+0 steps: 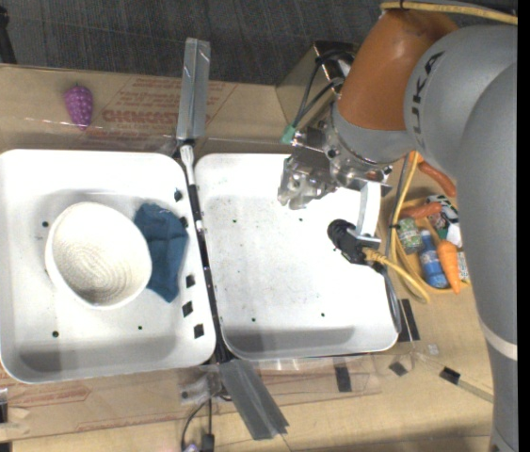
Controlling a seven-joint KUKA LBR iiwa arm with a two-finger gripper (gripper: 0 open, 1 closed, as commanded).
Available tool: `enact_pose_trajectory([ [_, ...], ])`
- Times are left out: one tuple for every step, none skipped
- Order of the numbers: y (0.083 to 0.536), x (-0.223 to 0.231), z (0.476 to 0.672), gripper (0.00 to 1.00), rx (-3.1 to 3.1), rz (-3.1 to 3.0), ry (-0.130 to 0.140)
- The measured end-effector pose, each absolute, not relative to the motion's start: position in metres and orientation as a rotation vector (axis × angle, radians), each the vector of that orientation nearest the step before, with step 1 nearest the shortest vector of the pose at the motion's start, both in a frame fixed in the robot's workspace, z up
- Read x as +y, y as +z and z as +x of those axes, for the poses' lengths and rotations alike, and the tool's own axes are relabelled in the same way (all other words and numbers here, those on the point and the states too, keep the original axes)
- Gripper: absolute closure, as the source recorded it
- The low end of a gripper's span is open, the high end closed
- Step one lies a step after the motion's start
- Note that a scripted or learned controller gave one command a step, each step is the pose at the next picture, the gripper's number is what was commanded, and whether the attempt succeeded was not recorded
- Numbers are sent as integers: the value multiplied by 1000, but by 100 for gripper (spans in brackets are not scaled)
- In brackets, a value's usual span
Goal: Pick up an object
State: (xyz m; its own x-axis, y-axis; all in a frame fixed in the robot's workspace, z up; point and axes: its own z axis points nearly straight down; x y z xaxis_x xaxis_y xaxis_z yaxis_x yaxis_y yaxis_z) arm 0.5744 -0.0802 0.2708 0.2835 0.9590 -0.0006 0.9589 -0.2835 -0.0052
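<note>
Gripper (295, 194) above right bin (274, 318), jaw state impossible to tell. In left bin (20, 347): woven white bowl (98, 252), round, axisless, touching blue cloth (163, 248) stretched top-to-bottom.

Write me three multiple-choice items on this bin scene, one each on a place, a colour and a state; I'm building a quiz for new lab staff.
1. Where does the white bowl lie?
A. left bin
B. right bin
C. on the cardboard

2. What colour is the cloth beside the bowl?
A. red
B. blue
C. yellow

3. How does the cloth sit against the bowl?
A. far apart from it
B. touching its right side
C. folded inside it

Answers:
1 A, it rests inside the left bin.
2 B, the cloth is plainly blue.
3 B, its edge meets the bowl's right rim.
</note>
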Motion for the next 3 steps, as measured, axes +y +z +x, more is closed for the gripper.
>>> enact_pose_trajectory([
  [334, -90, 570, 100, -2515, -1885, 1],
  [206, -25, 577, 100, -2399, -2022, 6],
  [346, -101, 594, 100, -2661, -1674, 1],
])
